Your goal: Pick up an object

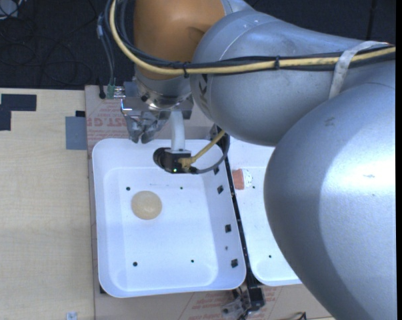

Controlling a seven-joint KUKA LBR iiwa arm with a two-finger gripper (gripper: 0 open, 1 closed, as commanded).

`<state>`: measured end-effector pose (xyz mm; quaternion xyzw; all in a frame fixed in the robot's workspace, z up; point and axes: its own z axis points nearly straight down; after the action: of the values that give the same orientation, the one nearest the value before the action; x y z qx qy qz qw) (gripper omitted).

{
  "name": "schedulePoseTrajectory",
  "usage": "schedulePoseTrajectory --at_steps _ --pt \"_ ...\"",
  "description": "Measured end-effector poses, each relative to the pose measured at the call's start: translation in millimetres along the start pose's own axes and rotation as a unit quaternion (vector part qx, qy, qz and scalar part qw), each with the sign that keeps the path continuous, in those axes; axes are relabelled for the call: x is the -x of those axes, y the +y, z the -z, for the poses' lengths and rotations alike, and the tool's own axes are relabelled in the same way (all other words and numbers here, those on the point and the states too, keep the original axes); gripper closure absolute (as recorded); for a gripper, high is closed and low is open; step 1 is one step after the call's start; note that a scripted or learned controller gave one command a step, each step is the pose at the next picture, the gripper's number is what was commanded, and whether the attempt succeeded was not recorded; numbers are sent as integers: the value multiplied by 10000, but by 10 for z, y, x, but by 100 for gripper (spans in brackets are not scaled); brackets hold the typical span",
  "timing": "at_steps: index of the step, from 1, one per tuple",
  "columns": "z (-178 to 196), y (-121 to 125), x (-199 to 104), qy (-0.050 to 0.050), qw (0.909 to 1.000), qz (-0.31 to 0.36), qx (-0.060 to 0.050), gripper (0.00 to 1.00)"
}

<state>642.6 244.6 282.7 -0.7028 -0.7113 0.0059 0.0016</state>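
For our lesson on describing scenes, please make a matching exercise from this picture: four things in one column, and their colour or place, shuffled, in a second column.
Things:
1. disc
2. gripper
3. wrist band
4. pink object

Descriptions:
A. orange
B. in the right bin
C. pale tan, in the left bin
D. over the left bin's far rim

Pairs: 1-C, 2-D, 3-A, 4-B

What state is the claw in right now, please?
Claw: cannot be told; it hangs over the back rim of the left bin, apart from the round tan object.
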Motion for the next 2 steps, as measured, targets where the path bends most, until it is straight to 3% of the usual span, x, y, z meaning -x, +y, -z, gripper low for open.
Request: schedulePoseTrajectory --at_steps 2 --pt "186 -6 -2 -13 10000 35 -24 100"
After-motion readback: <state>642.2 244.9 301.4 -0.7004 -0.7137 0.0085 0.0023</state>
